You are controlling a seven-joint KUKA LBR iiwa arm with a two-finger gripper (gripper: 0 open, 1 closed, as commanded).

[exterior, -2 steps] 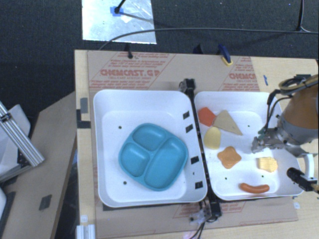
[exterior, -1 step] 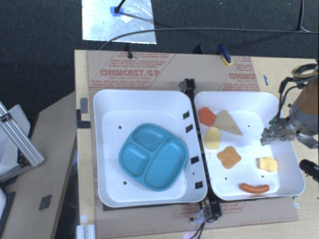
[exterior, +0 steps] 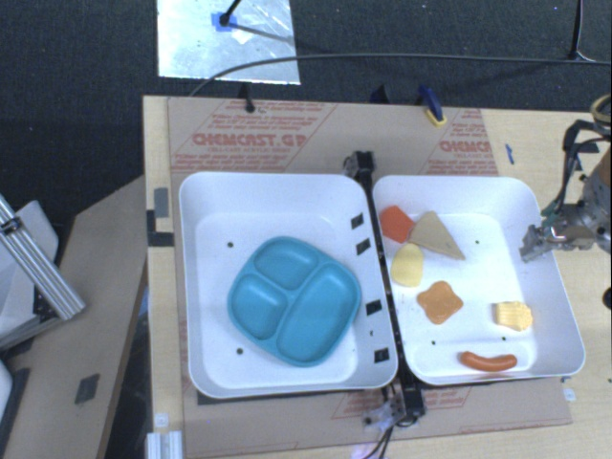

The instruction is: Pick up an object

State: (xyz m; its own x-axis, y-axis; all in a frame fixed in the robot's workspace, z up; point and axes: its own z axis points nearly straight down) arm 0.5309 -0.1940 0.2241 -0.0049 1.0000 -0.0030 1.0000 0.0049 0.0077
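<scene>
The right bin (exterior: 535,208) holds several toy foods: a red-orange block (exterior: 396,223), a tan wedge (exterior: 437,235), a pale yellow piece (exterior: 407,265), an orange flat piece (exterior: 439,301), a small yellow piece (exterior: 513,315) and a reddish sausage (exterior: 488,360). My gripper (exterior: 541,239) hangs at the right bin's right rim, apart from all of these, with nothing visibly between its fingers. Its finger state is too small and blurred to read.
The left bin (exterior: 206,199) holds a blue divided plate (exterior: 295,299). A black divider (exterior: 376,256) runs between the bins. Cardboard (exterior: 249,137) lies under both bins, with a shiny foil sheet (exterior: 225,27) beyond the bench.
</scene>
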